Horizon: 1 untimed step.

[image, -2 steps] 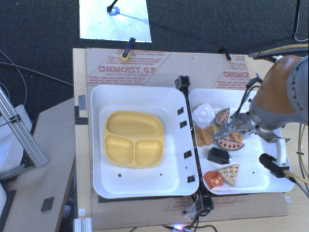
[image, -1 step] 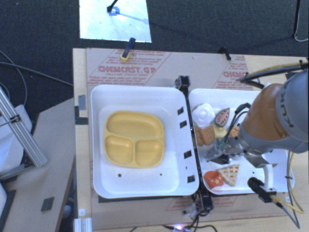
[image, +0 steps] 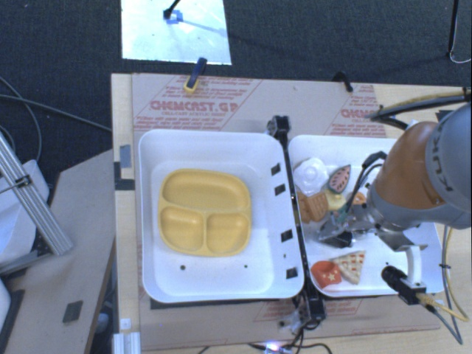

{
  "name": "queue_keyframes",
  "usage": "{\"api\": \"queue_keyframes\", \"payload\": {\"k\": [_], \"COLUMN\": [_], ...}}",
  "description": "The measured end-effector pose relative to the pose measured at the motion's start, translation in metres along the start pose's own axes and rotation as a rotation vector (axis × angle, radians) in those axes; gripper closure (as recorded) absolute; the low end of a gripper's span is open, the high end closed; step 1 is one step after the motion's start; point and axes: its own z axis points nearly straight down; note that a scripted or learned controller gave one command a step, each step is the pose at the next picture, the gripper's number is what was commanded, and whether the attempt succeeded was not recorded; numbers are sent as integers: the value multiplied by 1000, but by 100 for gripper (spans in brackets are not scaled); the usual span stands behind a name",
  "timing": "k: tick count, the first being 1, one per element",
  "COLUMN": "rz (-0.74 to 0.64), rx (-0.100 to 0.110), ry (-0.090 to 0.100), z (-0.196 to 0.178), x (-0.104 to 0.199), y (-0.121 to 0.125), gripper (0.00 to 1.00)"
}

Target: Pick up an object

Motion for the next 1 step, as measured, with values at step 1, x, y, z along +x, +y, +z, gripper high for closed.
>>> {"api": "queue_keyframes", "payload": {"k": [1], "rz": [-10], "rx": [-10], "ry": [1], "z": [-86], "x": [60], "y": [52], "gripper": [100]}}
